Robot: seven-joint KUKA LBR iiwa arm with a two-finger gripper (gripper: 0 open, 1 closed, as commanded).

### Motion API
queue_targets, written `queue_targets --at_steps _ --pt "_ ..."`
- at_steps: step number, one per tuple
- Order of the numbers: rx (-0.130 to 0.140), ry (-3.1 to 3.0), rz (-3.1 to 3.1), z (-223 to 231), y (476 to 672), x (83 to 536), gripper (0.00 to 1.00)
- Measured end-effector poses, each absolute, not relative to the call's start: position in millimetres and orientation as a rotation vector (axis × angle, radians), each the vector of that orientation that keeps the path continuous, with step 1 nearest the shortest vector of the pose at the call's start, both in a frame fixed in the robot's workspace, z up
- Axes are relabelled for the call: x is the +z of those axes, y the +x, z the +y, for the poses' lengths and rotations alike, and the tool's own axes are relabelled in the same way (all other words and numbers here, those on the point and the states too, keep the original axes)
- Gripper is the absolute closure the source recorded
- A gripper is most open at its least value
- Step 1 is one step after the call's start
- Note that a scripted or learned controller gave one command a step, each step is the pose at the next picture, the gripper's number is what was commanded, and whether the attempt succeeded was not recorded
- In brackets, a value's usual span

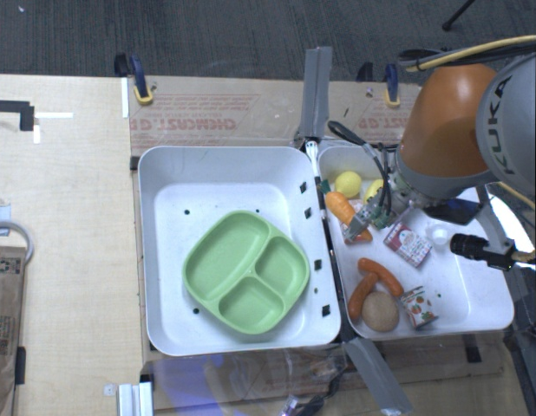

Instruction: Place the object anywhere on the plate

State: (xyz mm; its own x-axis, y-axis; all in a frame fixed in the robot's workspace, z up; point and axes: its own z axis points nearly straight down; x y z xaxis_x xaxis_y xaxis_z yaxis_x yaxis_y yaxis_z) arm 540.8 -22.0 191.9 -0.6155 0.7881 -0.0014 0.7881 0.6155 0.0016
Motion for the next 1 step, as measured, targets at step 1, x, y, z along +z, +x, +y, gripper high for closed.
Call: queue_targets --at_steps 1 --pt "-0.001 1.233 2.888 57.8 542.1 191.7 1.0"
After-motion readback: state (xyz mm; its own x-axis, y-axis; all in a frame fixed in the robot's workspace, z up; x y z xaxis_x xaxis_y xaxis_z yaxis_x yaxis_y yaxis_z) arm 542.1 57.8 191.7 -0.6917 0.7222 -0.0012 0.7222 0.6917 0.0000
